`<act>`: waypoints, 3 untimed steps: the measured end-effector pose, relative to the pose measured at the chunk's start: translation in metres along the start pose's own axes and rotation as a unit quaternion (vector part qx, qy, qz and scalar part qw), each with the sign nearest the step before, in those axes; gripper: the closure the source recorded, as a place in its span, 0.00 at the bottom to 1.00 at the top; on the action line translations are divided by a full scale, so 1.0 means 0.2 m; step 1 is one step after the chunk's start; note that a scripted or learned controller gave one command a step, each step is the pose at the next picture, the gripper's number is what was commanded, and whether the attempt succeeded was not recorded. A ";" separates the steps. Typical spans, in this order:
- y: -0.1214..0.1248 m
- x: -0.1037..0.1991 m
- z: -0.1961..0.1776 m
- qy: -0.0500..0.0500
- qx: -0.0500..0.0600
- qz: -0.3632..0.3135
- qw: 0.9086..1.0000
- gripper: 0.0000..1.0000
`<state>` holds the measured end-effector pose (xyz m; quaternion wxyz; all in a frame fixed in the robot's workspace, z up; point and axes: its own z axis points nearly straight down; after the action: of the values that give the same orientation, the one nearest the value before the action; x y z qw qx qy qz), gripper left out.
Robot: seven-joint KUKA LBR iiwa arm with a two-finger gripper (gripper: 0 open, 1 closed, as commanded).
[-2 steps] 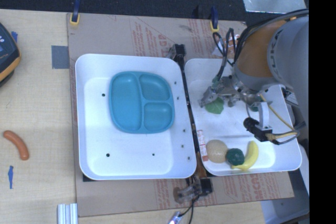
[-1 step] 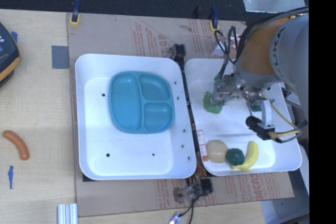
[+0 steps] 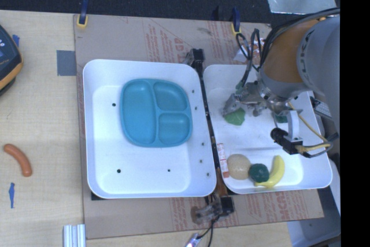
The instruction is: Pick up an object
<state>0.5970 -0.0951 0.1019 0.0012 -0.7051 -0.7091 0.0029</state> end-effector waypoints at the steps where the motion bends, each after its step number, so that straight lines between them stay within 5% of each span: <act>1: 0.00 0.00 -0.05 0.000 0.000 0.000 1.000 1.00; 2: 0.00 0.00 -0.05 -0.001 0.000 0.000 1.000 0.00; 3: 0.05 0.00 0.05 0.001 0.000 0.000 1.000 0.00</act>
<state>0.6060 -0.0942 0.0917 0.0015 -0.7050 -0.7092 0.0020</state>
